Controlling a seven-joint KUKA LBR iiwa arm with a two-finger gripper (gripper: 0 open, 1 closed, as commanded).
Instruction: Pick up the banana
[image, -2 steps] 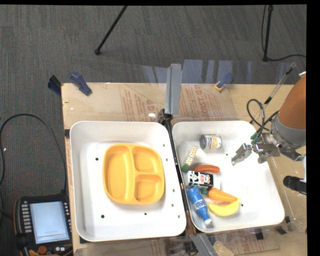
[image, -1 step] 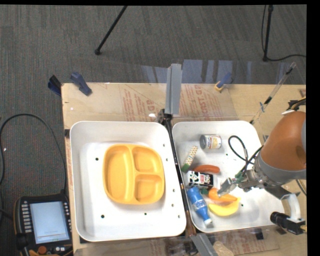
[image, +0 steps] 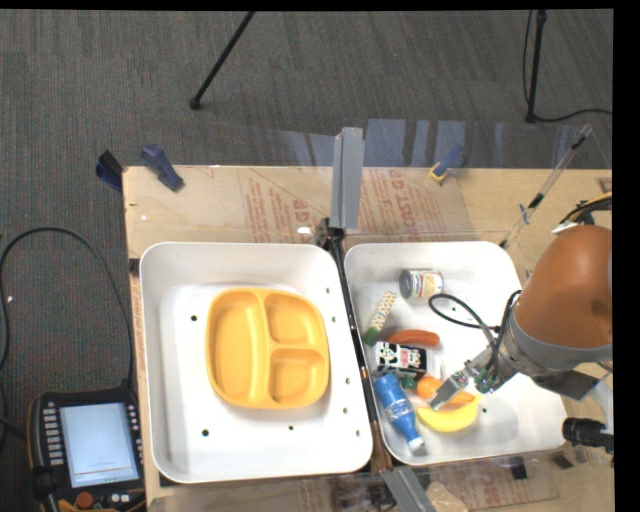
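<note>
Looking down at your bench, you see bare board on grey carpet, with two white bins side by side and a teach pendant on the floor at the near left. Your left bin holds a yellow divided plate. Your right bin is crowded along its left half: a small can at the far end, a sausage, a black-and-white carton and a blue bottle against the near left wall. The banana lies near the bin's near edge, just right of the bottle. Your gripper sits right over the banana's far side, touching or nearly so; you cannot tell how wide its fingers stand. Bare bin floor lies to the right, under the arm.
</note>
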